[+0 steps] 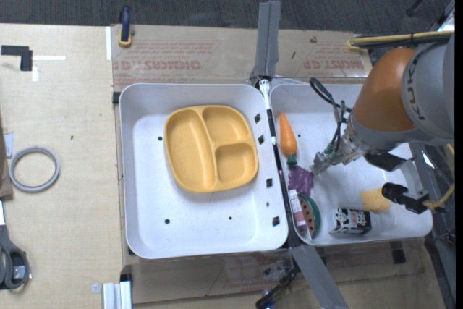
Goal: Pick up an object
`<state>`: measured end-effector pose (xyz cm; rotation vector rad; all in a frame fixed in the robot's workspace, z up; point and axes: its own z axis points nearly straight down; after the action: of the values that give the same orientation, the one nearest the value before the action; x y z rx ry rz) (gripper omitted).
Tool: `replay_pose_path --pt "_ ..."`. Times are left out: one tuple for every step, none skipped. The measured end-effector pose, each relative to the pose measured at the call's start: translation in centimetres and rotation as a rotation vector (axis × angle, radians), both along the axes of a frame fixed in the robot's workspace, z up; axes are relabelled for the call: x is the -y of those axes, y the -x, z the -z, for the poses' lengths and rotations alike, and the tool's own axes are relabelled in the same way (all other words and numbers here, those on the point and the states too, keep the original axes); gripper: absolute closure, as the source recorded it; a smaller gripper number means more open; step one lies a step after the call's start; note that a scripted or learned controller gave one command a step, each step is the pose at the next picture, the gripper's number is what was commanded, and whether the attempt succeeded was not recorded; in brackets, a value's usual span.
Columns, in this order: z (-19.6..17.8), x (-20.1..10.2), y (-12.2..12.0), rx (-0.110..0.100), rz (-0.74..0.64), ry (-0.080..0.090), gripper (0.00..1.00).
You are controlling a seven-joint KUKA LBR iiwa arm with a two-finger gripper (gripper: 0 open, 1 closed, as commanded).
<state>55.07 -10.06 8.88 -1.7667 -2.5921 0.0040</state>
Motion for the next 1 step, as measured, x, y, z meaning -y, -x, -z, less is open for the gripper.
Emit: replay_pose_path --pt "0.0 0.02 -0.01 0.0 -0.001 0.001 0.0"
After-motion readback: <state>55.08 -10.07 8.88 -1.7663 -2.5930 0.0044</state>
